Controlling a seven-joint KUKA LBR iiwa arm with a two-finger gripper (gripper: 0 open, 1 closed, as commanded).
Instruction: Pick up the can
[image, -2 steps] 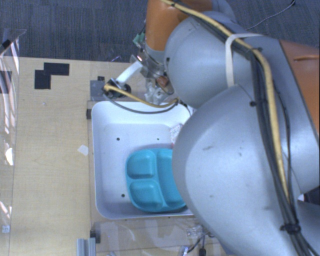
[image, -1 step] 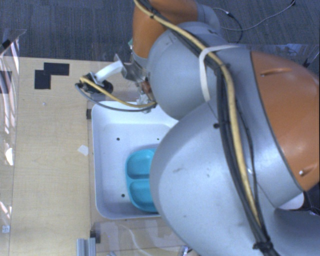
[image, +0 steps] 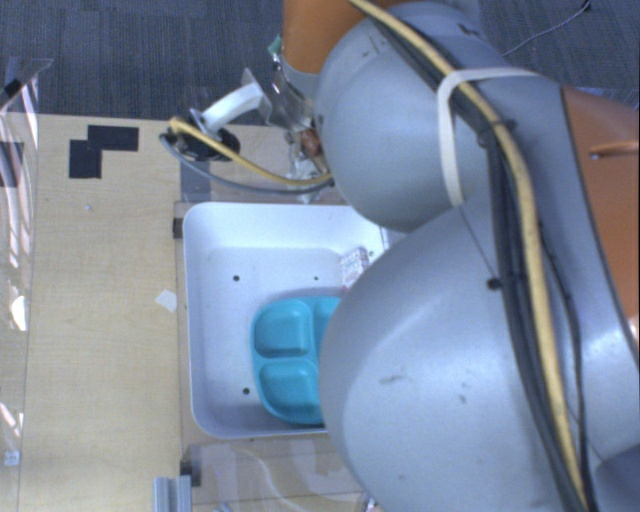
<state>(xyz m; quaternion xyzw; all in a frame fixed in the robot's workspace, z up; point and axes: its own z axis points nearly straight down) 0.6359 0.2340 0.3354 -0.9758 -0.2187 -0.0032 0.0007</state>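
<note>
The grey arm (image: 450, 250) covers the right half of the camera view, with its orange band (image: 315, 30) at the top. My gripper (image: 298, 150) hangs at the top centre, just past the far rim of the white bin (image: 200, 300). A small reddish-brown patch (image: 312, 140) shows against the gripper; I cannot tell whether it is the can. The arm hides the right part of the bin.
A blue two-compartment tray (image: 285, 360) lies in the bin, partly under the arm. A small printed white scrap (image: 352, 265) lies near the bin's far right. A yellow cable (image: 200, 140) loops left of the gripper. Black tape marks (image: 100, 148) sit on the wooden bench.
</note>
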